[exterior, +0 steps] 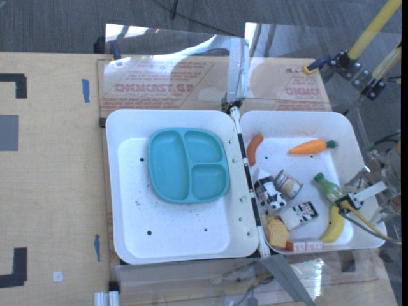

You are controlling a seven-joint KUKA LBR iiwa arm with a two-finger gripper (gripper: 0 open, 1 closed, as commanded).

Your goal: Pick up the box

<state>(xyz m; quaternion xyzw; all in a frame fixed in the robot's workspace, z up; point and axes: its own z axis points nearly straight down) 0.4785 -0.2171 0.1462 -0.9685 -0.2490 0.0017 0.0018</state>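
Observation:
A small white box with black print (pixel 301 213) lies tilted in the lower middle of the right bin (pixel 347 127). A black-and-white cow-patterned carton (pixel 270 195) sits just left of it. A flat red-and-white packet (pixel 308 245) rests against the bin's front wall. My gripper (pixel 377 195) hangs over the right rim of this bin, to the right of the box and apart from it, near the banana (pixel 333 224) and the green bottle (pixel 327 187). Nothing shows between its fingers.
The right bin also holds a carrot (pixel 310 147), a sausage (pixel 254 148), a small tin (pixel 288 185) and a cracker (pixel 276 232). A teal divided plate (pixel 189 164) lies in the left bin (pixel 127 190). Clear panels stand behind both bins.

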